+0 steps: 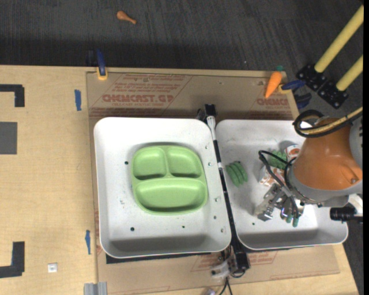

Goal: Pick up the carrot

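Overhead slanted view of the tabletop [40, 190], which carries a brown printed cardboard sheet [144, 95] and, on it, two shallow white bins side by side.

The left bin [112, 173] contains a pale green divided plate [169, 177] with three compartments: two small ones at the back and one wide one at the front. The plate lies flat near the middle of the bin.

The right bin [242, 135] contains a small green ridged piece [236, 172], which lies near the wall shared with the left bin. The arm [326, 164], with its orange band uppermost, reaches into this bin from the right. The gripper [279, 208] hangs low over the front half of the bin among loose black cables and small items. Whether it is open or closed cannot be told at this size, and nothing can be made out in its hold. A small orange-and-white item [292, 152] lies just beside the arm, partly hidden, and cannot be identified.

The carrot [274, 82], orange with a green tip, lies outside both bins. It rests on the cardboard sheet behind the back rim of the right bin, next to a blue clamp [292, 86], and is well apart from the gripper.

A second blue clamp [101, 62] sits at the back left corner of the sheet. A small orange object [125, 17] lies on the dark floor beyond the tabletop.
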{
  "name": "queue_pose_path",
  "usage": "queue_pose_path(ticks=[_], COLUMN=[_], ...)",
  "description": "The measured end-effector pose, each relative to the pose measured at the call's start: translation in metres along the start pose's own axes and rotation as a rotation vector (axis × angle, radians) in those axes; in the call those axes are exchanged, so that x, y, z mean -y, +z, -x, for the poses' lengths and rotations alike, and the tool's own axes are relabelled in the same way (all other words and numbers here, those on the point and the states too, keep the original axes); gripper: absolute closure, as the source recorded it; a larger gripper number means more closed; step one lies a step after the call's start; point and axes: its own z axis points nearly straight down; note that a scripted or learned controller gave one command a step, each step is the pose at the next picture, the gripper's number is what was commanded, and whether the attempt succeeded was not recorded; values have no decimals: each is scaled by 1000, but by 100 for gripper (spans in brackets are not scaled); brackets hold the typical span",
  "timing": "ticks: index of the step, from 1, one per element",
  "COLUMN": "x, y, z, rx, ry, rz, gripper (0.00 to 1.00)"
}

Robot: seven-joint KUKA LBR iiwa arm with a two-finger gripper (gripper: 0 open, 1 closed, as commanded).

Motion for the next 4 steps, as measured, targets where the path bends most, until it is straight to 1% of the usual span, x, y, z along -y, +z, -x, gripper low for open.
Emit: queue_pose_path(ticks=[1,2,3,4], x=[-1,-99,-161,-115], y=[-10,-81,-81,-81], z=[1,-36,-62,-43], rx=[4,3,4,1], ry=[1,70,-9,-200], rz=[2,1,2,0], gripper=[100,100,100,100])
